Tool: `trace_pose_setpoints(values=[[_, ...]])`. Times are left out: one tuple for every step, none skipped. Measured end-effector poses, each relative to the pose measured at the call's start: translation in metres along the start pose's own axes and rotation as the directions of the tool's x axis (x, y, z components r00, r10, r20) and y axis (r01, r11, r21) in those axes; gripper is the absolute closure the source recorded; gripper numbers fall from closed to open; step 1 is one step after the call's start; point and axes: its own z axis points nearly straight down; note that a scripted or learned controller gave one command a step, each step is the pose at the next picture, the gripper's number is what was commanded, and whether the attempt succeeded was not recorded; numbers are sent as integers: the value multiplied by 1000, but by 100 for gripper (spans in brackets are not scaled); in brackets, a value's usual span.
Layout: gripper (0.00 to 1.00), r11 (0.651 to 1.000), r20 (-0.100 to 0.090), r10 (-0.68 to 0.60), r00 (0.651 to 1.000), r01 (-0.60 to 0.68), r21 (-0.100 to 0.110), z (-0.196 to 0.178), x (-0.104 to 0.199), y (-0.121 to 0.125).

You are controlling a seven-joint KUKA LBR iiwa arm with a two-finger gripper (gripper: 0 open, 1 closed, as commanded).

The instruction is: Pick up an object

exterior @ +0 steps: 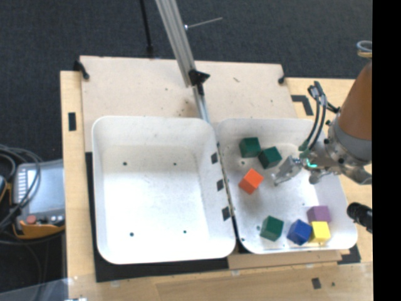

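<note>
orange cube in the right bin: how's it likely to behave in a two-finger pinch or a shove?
The orange cube looks like a rigid block with flat faces, so it should probably slide when pushed, not roll. It looks small, so likely light. It sits turned at an angle to the right bin walls, so the gripper might twist it when closing unless aligned with its faces.

Metal rail [177, 33] leaning across the wooden board [138, 86]; handheld control box [39, 199] with cables [9, 162] lying on dark carpet [56, 17] at left.

Dark grey carpet [75, 17] surrounds a pale wooden bench [144, 83]. A slanted metal rail [175, 30] rises from it. Cables [12, 162] lie at left.
</note>
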Motion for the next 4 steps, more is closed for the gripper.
trace_pose_setpoints(values=[[0, 1000, -1, 1, 1000, -1, 8, 62, -2, -4], [0, 1000, -1, 1, 1000, -1, 9, 126, -4, -3], [0, 1000, 0, 1, 1000, -1, 8, 175, -14, 0], [100, 1000, 0, 7, 1000, -7, -3, 161, -14, 3]])
